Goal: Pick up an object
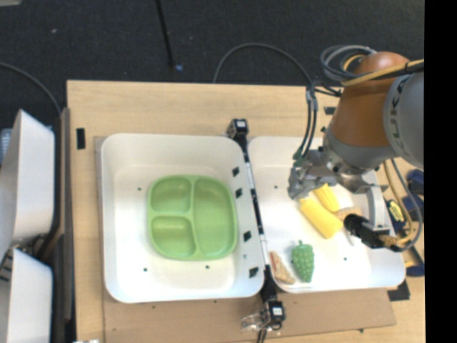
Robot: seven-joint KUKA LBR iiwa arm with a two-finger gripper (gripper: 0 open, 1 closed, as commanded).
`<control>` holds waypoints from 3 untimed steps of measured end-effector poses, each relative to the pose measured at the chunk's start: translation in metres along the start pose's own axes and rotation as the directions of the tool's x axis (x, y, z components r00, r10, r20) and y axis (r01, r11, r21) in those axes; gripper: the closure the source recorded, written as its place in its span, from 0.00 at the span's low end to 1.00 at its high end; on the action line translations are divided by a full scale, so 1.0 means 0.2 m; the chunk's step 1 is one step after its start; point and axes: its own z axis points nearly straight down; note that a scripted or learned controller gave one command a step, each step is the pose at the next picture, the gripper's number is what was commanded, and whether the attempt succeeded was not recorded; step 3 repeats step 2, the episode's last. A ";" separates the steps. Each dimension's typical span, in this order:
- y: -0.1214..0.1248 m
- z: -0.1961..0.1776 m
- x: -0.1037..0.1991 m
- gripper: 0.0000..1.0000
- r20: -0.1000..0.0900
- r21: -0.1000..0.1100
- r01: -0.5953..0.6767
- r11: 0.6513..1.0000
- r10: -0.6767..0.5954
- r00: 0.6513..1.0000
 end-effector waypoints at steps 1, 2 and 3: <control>0.08 0.01 0.31 1.00 -0.001 0.001 0.002 1.000 -0.002 1.000; 0.10 -0.04 0.55 1.00 0.000 0.001 0.001 1.000 -0.001 1.000; 0.10 -0.04 0.55 1.00 0.000 0.001 0.001 1.000 -0.001 1.000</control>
